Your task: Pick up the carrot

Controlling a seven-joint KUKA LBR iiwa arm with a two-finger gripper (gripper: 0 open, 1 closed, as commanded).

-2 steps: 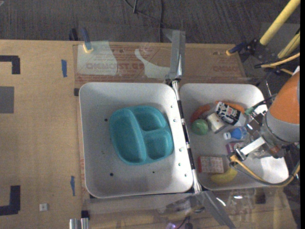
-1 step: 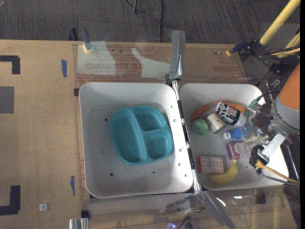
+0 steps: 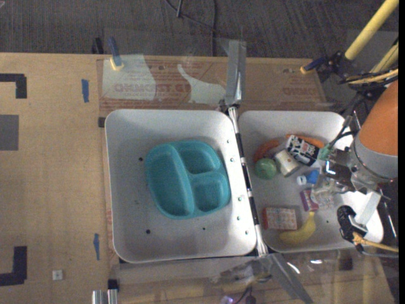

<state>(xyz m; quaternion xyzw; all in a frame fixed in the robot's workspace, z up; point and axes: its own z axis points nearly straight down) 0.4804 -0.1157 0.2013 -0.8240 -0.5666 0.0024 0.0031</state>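
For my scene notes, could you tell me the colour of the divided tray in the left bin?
Teal, as seen in the camera view: the divided tray in the left bin.

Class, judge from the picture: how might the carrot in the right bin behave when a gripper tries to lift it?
The carrot looks smooth and rounded, so it may slip or roll. It lies partly under the black-and-white carton beside a green ball, so neighbours will probably shift.

The arm came in from the right, orange band up top, grey wrist angled down-left, and the gripper hung low over the right side.
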